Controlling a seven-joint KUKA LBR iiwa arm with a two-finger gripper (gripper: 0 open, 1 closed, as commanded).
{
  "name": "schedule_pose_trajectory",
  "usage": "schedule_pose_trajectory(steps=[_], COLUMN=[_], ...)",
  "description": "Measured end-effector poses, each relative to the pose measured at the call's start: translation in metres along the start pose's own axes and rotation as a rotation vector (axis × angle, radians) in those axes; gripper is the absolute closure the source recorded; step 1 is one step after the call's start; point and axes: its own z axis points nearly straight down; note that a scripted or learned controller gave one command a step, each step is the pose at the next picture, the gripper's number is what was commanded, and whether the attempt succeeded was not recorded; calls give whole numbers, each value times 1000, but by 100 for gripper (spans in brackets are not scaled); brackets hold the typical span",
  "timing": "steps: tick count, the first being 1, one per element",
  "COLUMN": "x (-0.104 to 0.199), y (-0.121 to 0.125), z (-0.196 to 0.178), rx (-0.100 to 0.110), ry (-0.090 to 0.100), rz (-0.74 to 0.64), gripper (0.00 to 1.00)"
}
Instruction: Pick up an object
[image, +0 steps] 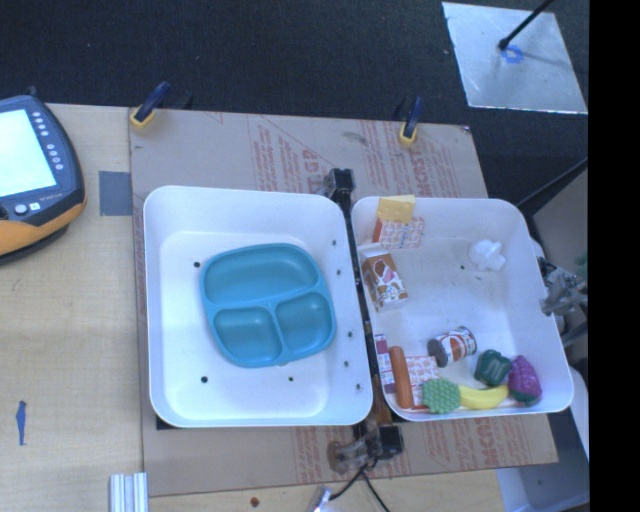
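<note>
Crowded along the right bin's (450, 290) near edge: banana (482, 397), can (457, 345). Open mid-bin. At right rim: gripper (560, 292), open or closed unclear.

Bright, even overhead light; soft focus throughout.

The two white bins (250, 210) were lit so strongly that their floors washed out nearly to pure white, and a pale object (487, 254) in the right bin almost vanished against it. Shadows were faint and short, hugging the bin walls and the blue tray (268, 303). The dark floor (300, 40) beyond the bench fell near black, apart from one glaring pale panel (515, 55). Fine detail was blurred; labels on the small packets were unreadable.
</note>
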Motion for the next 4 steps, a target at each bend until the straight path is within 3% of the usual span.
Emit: schedule_pose_trajectory(steps=[1,4], x=[0,0], y=[0,0], z=[34,11], rx=[4,1], ry=[1,0], rz=[0,0], gripper=[100,100])
